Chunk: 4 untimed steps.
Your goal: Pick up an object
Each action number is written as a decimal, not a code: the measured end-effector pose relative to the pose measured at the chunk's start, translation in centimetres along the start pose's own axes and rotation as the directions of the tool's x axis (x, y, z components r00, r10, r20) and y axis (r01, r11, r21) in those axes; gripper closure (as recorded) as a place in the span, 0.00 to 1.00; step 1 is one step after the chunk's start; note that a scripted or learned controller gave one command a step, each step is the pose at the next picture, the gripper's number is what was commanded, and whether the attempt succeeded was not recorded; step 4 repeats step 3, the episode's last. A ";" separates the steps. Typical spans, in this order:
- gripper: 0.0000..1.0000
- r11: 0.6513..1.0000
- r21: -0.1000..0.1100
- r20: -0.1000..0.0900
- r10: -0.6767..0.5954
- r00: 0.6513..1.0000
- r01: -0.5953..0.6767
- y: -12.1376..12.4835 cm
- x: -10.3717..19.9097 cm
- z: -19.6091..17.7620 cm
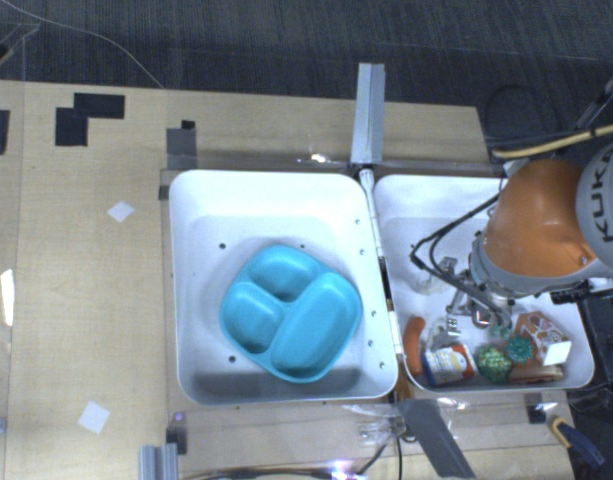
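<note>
Several small things crowd the right bin's (426,203) six-o'clock edge: a carrot (414,339), a bottle (448,364), a green ball (493,362), a packet (542,330). Claw (464,313) hovers right over them; the bottle sits just at its six o'clock, long axis running three-to-nine. Wrist and cables hide the claw's tips, so open or clenched, can't tell. Blue tray (291,311) lies at nine o'clock.

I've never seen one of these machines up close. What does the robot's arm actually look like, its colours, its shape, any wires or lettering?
The arm is rounded and bulky, with a wide glossy orange band above the wrist and grey casing beside it that carries dark "KU" lettering. Black cables loop out from the wrist. Below hangs the tool, a small cluster of silvery metal parts.
</note>
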<state>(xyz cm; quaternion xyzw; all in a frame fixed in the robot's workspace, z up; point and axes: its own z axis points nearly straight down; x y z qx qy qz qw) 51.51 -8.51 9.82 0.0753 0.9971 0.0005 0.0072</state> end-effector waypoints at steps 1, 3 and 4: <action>0.00 0.914 0.004 -0.006 0.406 0.914 -0.406 -2.5 -6.5 -4.7; 0.00 0.825 0.004 -0.001 0.565 0.825 -0.565 -3.9 -11.0 1.2; 0.00 0.825 0.004 -0.001 0.565 0.825 -0.565 -3.9 -11.0 1.2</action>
